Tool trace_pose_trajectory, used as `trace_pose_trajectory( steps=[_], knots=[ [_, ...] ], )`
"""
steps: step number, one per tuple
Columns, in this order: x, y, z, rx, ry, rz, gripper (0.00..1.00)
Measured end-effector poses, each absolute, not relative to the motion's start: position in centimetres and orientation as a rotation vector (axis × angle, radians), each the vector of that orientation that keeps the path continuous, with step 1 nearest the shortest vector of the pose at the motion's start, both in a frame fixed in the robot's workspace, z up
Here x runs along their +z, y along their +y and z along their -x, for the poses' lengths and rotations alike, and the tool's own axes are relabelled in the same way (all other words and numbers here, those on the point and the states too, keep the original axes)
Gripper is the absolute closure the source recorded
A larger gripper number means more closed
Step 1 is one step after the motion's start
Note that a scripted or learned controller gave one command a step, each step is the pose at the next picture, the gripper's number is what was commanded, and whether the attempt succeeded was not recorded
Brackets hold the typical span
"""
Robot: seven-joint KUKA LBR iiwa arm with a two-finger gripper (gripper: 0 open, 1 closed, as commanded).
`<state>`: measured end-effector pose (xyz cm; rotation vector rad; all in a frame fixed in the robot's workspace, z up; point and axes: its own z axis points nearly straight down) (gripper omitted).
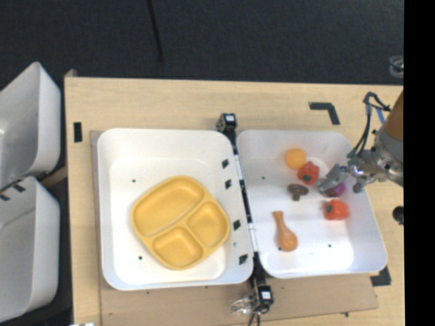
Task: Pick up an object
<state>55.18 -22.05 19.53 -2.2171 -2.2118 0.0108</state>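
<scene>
Reaching in from the right, arm (389,138) low over right bin (309,267), jaws' state unclear, beside purple object (335,189)

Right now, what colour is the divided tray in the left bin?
Yellow-orange, plain, no pattern. The divided tray shows clearly in the camera view.

The arm (393,124) is reaching in from the right edge of the camera view, its orange band showing at the top and the grey wrist section lying below it. Cables are looping along the wrist's left side. The gripper (338,179) is pointing leftward and slightly downward from the wrist, its grey body tapering toward the tip, low over the right-hand side of the scene.
</scene>
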Motion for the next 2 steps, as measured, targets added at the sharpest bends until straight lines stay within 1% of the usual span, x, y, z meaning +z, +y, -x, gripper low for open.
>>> trace_pose_trajectory(
  steps=[1,2],
  knots=[
    [20.3,-22.0,-55.5,0.0,-2.224,2.221,0.0],
    [15.9,-21.9,-55.0,0.005,-2.219,2.222,0.0]
  ],
)
